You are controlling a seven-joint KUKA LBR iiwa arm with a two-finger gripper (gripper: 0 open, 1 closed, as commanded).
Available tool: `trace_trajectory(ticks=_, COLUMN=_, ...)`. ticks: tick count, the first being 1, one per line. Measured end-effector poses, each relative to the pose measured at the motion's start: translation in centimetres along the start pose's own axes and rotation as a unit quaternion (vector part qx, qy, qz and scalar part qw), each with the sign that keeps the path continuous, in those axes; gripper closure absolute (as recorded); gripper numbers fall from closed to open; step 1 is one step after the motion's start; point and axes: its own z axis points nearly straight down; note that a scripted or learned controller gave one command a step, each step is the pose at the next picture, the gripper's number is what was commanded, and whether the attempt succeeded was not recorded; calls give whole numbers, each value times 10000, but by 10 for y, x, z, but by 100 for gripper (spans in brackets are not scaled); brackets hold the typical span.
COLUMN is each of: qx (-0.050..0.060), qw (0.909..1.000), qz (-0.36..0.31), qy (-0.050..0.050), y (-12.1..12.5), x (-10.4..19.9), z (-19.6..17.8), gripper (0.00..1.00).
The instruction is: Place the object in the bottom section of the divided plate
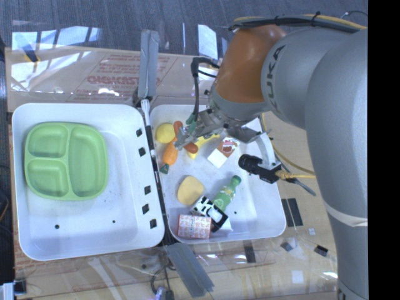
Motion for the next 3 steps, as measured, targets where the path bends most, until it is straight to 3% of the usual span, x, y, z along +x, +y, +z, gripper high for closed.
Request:
trace_trajectory(ticks=1, qx=12, qw=9998, qz=-198, qy=2, y=38, x=66, z=27, gripper=100)
trace_trajectory(ticks=2, qx=2, qw=9996, qz=269, qy=-7, y=105, x=104, z=26, gripper=100)
trace_trajectory(ticks=3, qx=3, qw=9996, qz=267, qy=-6, y=105, x=105, z=26, gripper=0)
